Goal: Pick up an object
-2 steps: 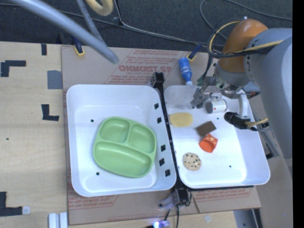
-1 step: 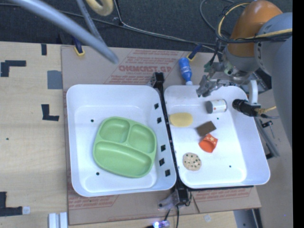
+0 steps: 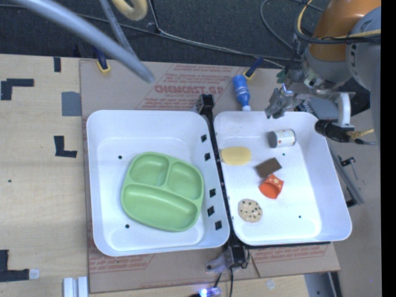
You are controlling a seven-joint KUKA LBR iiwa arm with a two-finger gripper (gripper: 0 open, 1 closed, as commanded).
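The right bin (image 3: 322,224) holds a white and grey cylinder (image 3: 281,138), a pale yellow oval piece (image 3: 236,156), a brown block (image 3: 268,166), an orange-red piece (image 3: 271,187) and a chocolate-chip cookie (image 3: 250,210). My gripper (image 3: 276,109) hangs over the bin's far edge, just above and behind the cylinder, apart from it. Nothing shows between its dark fingers. The grey arm with its orange band (image 3: 346,11) rises at the upper right.
The left bin (image 3: 102,135) holds a green divided plate (image 3: 163,191). A blue clamp (image 3: 241,91) sits at the back between the bins. Black clips run down the seam (image 3: 213,184). A grey pole (image 3: 80,23) crosses the upper left.
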